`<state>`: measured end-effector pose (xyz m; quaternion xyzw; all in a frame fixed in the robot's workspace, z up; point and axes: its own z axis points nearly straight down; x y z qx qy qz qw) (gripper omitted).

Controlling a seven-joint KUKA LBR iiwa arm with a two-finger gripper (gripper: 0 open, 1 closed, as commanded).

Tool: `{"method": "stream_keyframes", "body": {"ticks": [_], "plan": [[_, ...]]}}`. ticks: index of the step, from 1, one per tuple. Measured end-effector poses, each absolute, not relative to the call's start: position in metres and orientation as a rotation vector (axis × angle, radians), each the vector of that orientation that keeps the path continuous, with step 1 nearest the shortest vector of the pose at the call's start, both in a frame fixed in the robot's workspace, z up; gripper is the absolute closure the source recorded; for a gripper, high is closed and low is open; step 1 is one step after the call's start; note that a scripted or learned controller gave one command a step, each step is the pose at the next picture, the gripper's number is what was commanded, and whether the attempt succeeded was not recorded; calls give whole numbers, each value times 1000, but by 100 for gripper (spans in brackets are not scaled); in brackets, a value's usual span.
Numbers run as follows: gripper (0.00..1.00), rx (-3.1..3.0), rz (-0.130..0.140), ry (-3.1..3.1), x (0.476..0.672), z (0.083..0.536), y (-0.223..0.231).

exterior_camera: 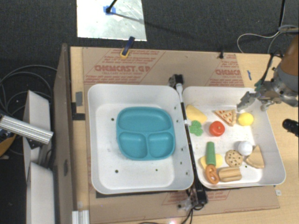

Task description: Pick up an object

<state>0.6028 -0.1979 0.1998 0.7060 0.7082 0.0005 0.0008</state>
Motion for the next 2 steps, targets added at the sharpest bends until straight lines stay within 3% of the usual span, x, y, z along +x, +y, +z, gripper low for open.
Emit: {"method": "stream_keyframes", "body": {"ticks": [1, 2], "plan": [[0, 2213, 0, 2241, 601, 91, -91], [0, 2217, 12, 2214, 568, 88, -103]]}}
